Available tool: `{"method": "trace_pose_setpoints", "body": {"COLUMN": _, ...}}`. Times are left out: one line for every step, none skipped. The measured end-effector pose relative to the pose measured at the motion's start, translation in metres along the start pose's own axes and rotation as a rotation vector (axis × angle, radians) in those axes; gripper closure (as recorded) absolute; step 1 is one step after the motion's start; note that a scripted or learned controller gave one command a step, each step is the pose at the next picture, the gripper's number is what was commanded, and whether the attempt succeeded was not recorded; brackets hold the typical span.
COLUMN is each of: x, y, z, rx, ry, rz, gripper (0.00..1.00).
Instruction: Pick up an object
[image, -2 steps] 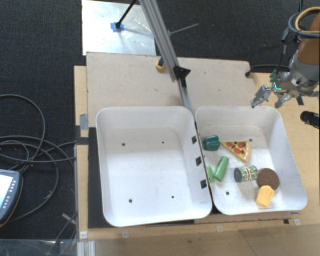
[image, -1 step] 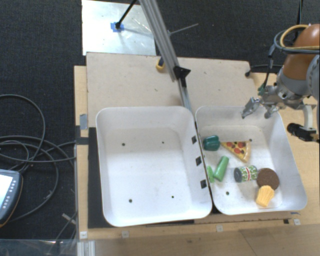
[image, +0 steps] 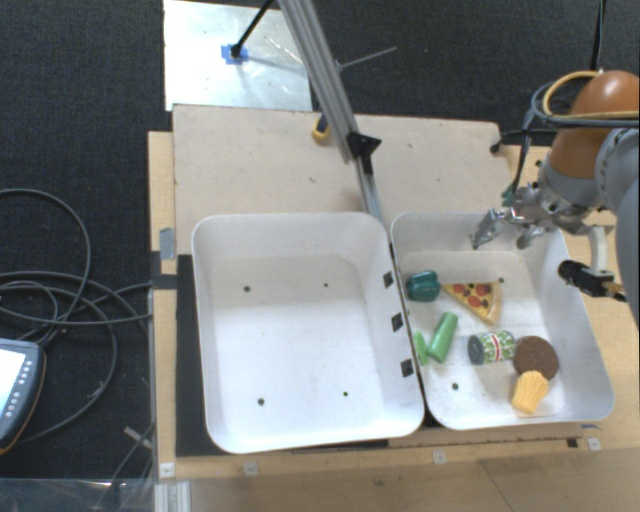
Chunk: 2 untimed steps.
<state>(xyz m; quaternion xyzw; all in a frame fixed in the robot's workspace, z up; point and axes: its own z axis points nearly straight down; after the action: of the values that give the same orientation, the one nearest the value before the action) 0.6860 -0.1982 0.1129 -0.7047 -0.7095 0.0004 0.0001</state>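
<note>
Six small toy foods sit in the right-hand bin (image: 570, 330), all toward its middle and near edge: a dark green rounded piece (image: 422, 287) by the divider, a pizza slice (image: 474, 297) just beside it, a light green cucumber-like stick (image: 437, 338) leaning along the inner wall, a little green-labelled can (image: 491, 347) lying on its side, a brown cookie-like disc (image: 537, 355) touching the can's end, and a yellow corn-shaped piece (image: 530, 392) right below the disc. The left-hand bin (image: 215, 300) has only its white floor to show. The end effector (image: 497, 226) hangs over the far corner of the right bin, well apart from all of the toys; from where I stand I cannot tell how its grasp is set, and nothing is in it. These look like hollow plastic play food, so I'd judge them light, stiff and rather slick, likely to skate on the smooth bin floor if nudged. The can seems the kindest target, taken across its round body; the pizza slice lies flat and thin, hard to get under. The disc and corn crowd each other, which could spoil a grasp on either.
</note>
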Motion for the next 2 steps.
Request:
{"method": "trace_pose_setpoints", "body": {"x": 0.001, "y": 0.0, "z": 0.022, "rx": 0.003, "ry": 0.001, "rz": 0.001, "gripper": 0.0}}
{"method": "trace_pose_setpoints", "body": {"x": 0.0, "y": 0.002, "z": 0.009, "rx": -0.002, "ry": -0.002, "rz": -0.003, "gripper": 1.0}}
